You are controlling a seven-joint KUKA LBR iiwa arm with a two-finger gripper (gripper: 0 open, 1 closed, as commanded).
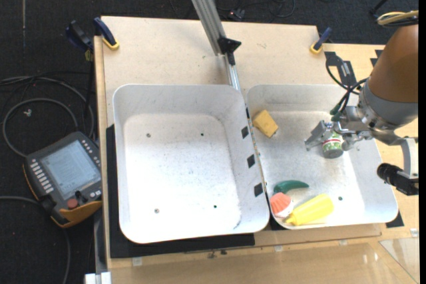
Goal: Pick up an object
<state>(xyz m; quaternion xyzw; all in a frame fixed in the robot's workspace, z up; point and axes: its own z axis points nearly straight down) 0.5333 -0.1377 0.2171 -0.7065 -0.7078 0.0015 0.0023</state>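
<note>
The right bin (373, 209) holds four things: a tan sponge-like block (265, 123) far left by the divider, and a yellow piece (310, 209), a green piece (290, 186) and an orange-pink piece (280, 203) bunched at the near rim. Bare floor lies between them. The gripper (331, 143) hangs over the bin's middle right; whether its claw is open or closed cannot be told. The left bin (133, 163) is smooth white with rounded corners.

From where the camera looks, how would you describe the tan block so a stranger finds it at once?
Look in the right bin, near its upper left corner beside the divider. The tan block lies there alone, boxy and dull, unlike the bright yellow piece at the bin's lower edge.
</note>
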